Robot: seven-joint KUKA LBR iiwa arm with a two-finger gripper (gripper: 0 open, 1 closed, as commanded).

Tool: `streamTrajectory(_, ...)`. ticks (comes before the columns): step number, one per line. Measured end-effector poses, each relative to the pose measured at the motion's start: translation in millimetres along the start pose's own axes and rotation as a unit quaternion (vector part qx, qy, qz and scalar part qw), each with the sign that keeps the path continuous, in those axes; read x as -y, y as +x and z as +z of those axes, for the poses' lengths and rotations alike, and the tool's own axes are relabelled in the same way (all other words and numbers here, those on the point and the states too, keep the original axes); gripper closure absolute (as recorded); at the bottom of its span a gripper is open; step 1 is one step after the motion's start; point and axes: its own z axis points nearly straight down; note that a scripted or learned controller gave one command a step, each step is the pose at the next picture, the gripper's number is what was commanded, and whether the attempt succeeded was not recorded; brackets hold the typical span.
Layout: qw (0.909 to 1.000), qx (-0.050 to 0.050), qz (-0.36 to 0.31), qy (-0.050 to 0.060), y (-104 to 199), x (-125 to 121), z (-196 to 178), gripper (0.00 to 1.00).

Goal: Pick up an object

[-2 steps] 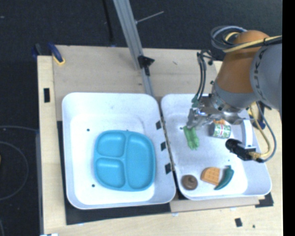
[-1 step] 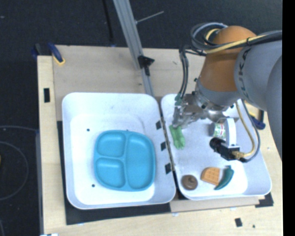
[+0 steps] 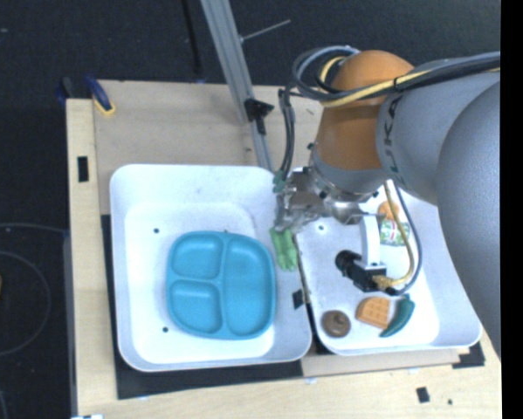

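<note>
- Gripper [image 3: 285, 229] sits over the seam where the two shallow white bins meet. Its fingers are closed on the upper end of a small green oblong object [image 3: 285, 253], which hangs upright.
- Left bin [image 3: 137, 195] holds a light-blue divided plastic plate [image 3: 222, 285].
- Right bin [image 3: 440, 319], front edge: brown round disc [image 3: 335, 323], orange waffle-like square [image 3: 374, 311].

Two shallow white plastic bins: a left bin [image 3: 132, 201] and a right bin [image 3: 437, 319]. One blue divided plastic plate [image 3: 220, 284] on the left. One small green piece [image 3: 285, 250] between the bins. On the right, one round brown disc [image 3: 335, 323], one orange waffle-textured piece [image 3: 374, 311], one curved teal piece [image 3: 402, 314] and one green-labelled can [image 3: 391, 230].
</note>
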Motion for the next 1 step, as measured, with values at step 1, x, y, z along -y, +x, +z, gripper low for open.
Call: streamTrajectory(1,1.0000,0.000,0.000,-0.001,54.4,-4.2,3.8,1.00)
